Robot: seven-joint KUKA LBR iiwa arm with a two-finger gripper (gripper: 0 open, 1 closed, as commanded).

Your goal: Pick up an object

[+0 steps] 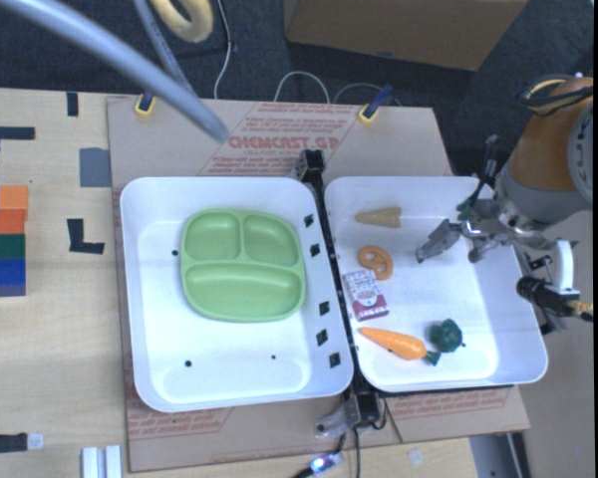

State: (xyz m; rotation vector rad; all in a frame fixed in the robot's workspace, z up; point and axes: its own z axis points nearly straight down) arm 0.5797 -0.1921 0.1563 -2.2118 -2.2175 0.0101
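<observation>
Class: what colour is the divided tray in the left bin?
Light green, seen in the camera view: tray.

Around the bins: bench clutter

A cardboard box (409, 8) sits beyond the left bin (145, 267), coloured blocks (4, 242) lie off its left side, a green divided plate (244, 265) rests inside it.

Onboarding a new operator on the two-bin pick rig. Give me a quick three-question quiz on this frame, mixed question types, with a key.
1. True or false: the green three-compartment plastic tray lies in the right white bin.
2. Which toy lies nearest the arm's two-finger gripper?
A. orange toy carrot with green top
B. tan cone-shaped piece
C. small brown pretzel
3. Fill in: the pink printed packet lies between the pretzel and the ____.

Key
1. False: it lies in the left white bin.
2. C, by a small margin.
3. carrot
</observation>
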